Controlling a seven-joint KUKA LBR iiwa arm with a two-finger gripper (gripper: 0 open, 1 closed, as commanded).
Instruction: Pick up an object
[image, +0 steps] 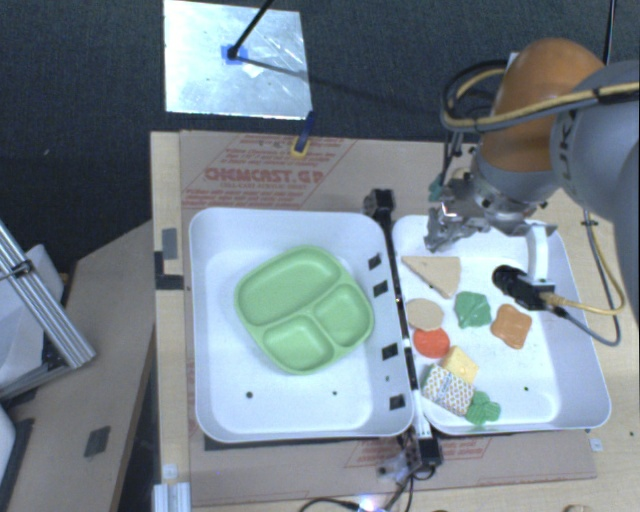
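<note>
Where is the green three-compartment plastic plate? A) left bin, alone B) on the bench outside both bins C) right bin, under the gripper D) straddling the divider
A: the green three-compartment plastic plate lies alone in the left white bin; the toy food pieces are in the right white bin.

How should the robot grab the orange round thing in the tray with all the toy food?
Probably from straight above, pinching the orange round piece across its left and right edges. It lies flat like a coin, so only its rim offers a hold. The tan round piece sits close above it and the yellow block close below-right, so those sides look crowded. The pincer sits near the bin's top.
</note>
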